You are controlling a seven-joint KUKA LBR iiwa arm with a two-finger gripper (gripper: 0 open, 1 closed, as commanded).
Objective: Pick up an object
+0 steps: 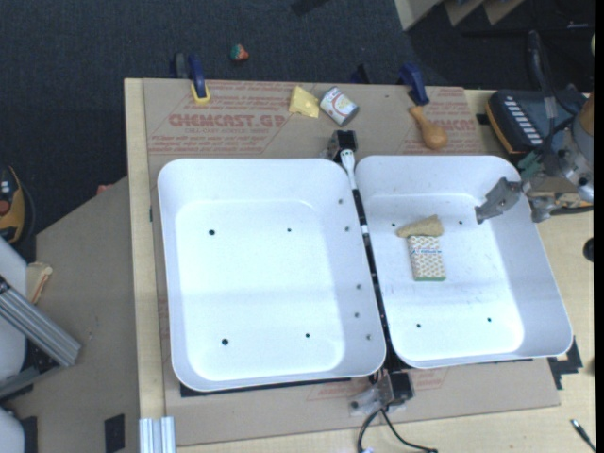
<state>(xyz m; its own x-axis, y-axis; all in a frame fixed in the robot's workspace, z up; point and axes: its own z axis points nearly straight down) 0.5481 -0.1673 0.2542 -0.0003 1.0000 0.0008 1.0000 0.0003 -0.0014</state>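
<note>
Two objects lie in the right bin (528,281), near its middle. One is a tan, bread-like piece (420,226). Just below it and touching it lies a small pale rectangular block (427,258) with a dotted face. My gripper (518,203) hangs over the bin's upper right corner, to the right of both objects and well apart from them. Its fingers stand open, one grey fingertip (494,201) pointing left into the bin, with nothing between them.
The left bin (189,281) sits beside the right one, with a black strip along the seam. Behind the bins on the board lie a yellow wedge (304,102), a small box (339,107), an orange-brown piece (430,131) and two blue clamps (198,81) (412,83).
</note>
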